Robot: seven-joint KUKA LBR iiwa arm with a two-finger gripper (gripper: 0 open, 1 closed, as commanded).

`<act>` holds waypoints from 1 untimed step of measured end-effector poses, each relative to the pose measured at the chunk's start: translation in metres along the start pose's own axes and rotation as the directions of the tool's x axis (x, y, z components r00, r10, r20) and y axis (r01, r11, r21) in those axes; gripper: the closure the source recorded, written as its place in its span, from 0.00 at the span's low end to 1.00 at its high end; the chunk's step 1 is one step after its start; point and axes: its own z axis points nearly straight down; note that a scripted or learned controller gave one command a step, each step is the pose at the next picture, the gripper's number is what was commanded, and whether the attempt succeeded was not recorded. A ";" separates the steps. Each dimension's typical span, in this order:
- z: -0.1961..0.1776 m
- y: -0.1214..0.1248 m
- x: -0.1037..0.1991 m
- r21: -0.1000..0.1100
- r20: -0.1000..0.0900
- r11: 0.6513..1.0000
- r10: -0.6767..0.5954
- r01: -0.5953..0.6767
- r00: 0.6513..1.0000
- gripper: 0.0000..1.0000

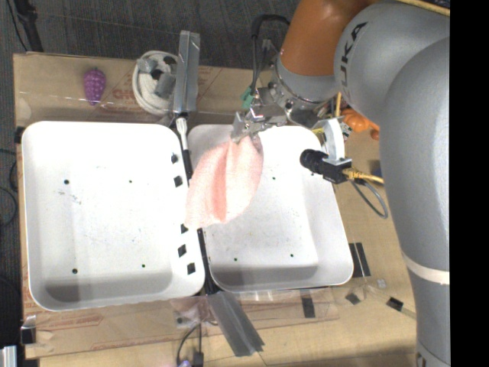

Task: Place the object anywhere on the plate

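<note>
A pink and white cloth (224, 180) hangs down from my gripper (249, 126), which is shut on the cloth's top corner. The gripper is over the far left corner of the right bin (306, 235). The cloth's lower end reaches the divider between the two bins, near the right rim of the left bin (99, 205). The cloth looks stretched and partly see-through.
A small purple grape-like object (94, 85) lies on the bench behind the left bin. A white coiled item (155, 79) sits beside a grey bar (186, 71). An orange object (361, 121) shows behind the arm. A black fitting (325, 164) sticks out over the right bin.
</note>
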 end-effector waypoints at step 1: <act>0.041 0.001 0.003 0.000 0.001 1.000 -0.010 0.010 1.000 1.00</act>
